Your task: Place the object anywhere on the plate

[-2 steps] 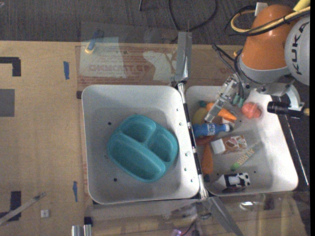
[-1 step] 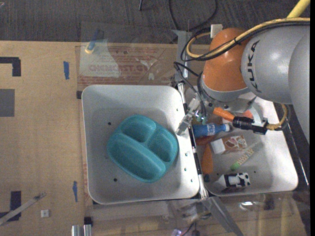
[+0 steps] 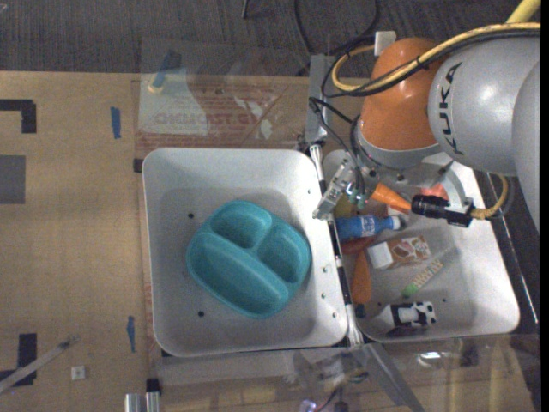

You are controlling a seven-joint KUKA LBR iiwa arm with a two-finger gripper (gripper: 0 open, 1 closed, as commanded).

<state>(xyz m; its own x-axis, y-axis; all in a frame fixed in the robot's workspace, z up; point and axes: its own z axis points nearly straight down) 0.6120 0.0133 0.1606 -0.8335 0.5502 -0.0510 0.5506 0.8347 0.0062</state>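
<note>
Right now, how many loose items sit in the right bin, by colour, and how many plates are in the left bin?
Teal plate: 1
Blue bottle: 1
Orange items: 2
Clear packets: 2
Black-and-white item: 1
Total: 7

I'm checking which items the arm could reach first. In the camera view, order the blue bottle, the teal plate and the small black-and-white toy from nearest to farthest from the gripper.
From the gripper, at the left edge of the right bin:
1. Blue bottle, just below and right of it in the right bin.
2. Teal plate, in the left bin, below and left.
3. Black-and-white toy, near the right bin's bottom edge.
</note>
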